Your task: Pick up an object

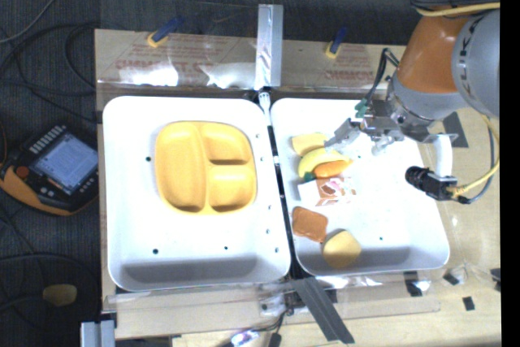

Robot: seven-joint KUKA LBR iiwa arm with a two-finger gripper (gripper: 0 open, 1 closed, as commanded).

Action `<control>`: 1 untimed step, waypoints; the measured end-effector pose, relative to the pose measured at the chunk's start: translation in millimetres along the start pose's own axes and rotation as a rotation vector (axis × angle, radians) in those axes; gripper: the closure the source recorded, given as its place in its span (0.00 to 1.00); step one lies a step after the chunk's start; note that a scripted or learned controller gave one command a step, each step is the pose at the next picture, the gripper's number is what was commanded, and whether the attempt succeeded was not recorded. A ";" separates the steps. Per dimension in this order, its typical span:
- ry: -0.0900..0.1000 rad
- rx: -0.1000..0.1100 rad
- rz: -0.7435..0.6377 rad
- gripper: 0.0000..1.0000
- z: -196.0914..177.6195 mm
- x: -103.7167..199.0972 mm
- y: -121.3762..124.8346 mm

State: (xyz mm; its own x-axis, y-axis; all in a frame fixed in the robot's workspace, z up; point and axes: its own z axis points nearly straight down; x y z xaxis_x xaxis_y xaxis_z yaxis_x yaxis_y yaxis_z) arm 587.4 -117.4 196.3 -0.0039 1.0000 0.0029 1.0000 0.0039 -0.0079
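Note:
Several small items lie in the right bin (406,240): a pale yellow piece (307,143), a yellow-green banana shape (308,166), an orange oblong (332,168), a white and red packet (332,189), a brown square (309,223) and a yellow lump (342,248). My gripper (357,142) hangs over the upper middle of this bin, just right of the pale yellow piece and the orange oblong. It is open with nothing between its fingers; the left fingertip nearly reaches the pale yellow piece.
A yellow divided tray (205,166) sits in the left bin (130,248). A raised wall (278,183) separates the two bins. A black cable plug (426,180) hangs over the right bin's right side. A handheld controller (57,168) lies off the bench at left.

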 end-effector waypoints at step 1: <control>-0.003 -0.001 -0.150 0.00 20.7 15.7 -4.0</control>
State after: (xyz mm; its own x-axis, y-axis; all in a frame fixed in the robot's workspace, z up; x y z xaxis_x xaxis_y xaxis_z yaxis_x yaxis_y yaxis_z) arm 583.1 -101.7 175.6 -0.1535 0.9881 0.0013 0.9881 0.1535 -0.0066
